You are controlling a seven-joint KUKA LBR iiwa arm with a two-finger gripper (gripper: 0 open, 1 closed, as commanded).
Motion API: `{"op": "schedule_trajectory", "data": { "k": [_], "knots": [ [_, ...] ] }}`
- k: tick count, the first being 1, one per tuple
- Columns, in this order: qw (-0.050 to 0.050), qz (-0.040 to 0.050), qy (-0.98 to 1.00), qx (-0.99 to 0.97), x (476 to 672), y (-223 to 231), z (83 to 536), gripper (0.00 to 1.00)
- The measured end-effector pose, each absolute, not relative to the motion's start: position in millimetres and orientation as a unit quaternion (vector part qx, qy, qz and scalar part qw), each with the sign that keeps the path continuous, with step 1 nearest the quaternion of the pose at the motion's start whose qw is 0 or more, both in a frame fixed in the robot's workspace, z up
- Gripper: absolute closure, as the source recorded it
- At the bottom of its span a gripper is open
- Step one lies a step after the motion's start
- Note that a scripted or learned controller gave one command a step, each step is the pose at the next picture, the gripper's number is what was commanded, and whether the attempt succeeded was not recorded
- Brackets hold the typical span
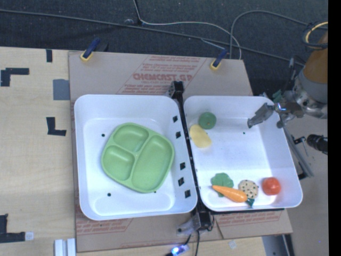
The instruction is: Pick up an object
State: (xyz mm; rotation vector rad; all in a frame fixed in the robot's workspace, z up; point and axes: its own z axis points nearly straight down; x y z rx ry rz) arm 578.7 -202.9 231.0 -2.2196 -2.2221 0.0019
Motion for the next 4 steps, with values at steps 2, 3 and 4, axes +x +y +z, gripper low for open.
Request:
{"op": "schedule_trajectory", "data": {
  "k": [2, 3, 4],
  "knots": [
    [0.003, 0.0026, -0.708, -0.707, 582.0, -199.7, 117.7, 0.0],
    [-0.001, 0.0009, -0.708, -0.706, 582.4, -199.4, 83.8, 0.0],
    [-0.003, 0.0001, -0.708, -0.706, 583.8, -199.8, 97.0, 1.0]
  ]
}}
